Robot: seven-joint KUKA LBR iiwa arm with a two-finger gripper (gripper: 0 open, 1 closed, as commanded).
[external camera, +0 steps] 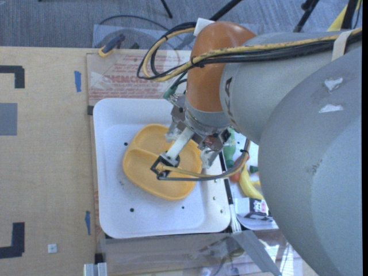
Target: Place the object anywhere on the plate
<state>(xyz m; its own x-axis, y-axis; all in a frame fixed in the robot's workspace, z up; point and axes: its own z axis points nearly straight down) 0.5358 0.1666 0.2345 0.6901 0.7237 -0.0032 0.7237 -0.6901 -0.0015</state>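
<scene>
One plate: a yellow, rounded plastic plate (150, 164) with a raised divider lay in the left shallow white bin (115, 211), near its right wall.
Gripper: the two-finger gripper (161, 170) hung over the plate's middle, dark fingertips parted, nothing visible between them.
Neighbouring bin: a yellow banana (248, 183) lay partly hidden under the grey arm (299, 131).

From my remote seat I count two white bins — the left bin (109, 211) and the right bin (244, 220), mostly hidden by the arm. One yellow plate (141, 154), one banana (248, 184), one green item (230, 151) — and two blue tape strips (77, 80).
</scene>
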